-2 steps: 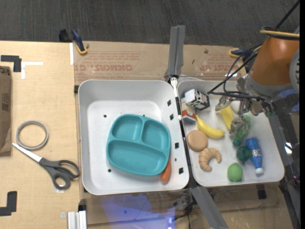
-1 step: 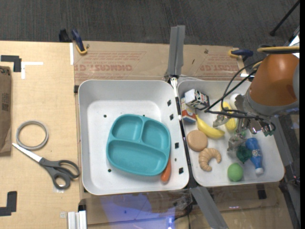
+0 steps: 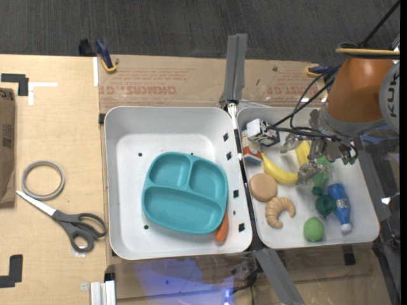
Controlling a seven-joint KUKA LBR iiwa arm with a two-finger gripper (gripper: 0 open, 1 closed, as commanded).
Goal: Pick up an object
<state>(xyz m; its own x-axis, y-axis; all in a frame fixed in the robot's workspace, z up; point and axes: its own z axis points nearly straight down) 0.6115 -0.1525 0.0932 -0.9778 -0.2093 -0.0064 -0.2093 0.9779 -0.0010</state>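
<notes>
Now | jaws (image 3: 313, 168) low in right bin (image 3: 362, 234) | banana (image 3: 280, 171) just left

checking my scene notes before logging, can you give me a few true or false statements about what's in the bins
1. The teal tray lies in the left bin. True.
2. The scissors lie inside the right bin. False: they lie on the bench, left of both bins.
3. The croissant lies near the banana. True.
4. The green ball sits on the teal tray. False: it is in the right bin.
5. The gripper hangs over the right bin. True.
</notes>
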